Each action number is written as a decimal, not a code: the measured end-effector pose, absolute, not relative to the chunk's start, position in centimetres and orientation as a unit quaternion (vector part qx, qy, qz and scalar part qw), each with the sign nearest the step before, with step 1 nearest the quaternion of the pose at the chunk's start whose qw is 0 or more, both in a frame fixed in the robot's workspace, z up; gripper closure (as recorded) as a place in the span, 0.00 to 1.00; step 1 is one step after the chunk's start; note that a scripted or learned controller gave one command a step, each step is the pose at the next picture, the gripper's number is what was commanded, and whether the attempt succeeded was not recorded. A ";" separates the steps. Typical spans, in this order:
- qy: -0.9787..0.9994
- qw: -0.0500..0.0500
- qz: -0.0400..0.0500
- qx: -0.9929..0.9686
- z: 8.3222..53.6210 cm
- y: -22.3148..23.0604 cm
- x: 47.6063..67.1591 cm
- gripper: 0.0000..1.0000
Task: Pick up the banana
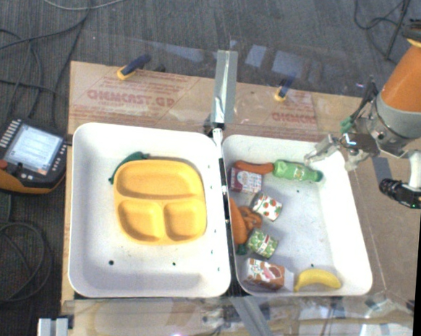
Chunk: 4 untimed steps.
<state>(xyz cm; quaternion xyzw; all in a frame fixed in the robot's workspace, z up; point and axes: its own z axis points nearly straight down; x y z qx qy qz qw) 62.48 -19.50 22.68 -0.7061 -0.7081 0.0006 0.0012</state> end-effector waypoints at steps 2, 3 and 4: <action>-0.686 0.002 0.001 -0.728 12.0 -20.1 52.0 0.00; -0.794 -0.006 -0.002 -0.608 9.0 -19.7 49.9 0.00; -0.825 -0.010 0.000 -0.565 9.1 -17.5 48.8 0.00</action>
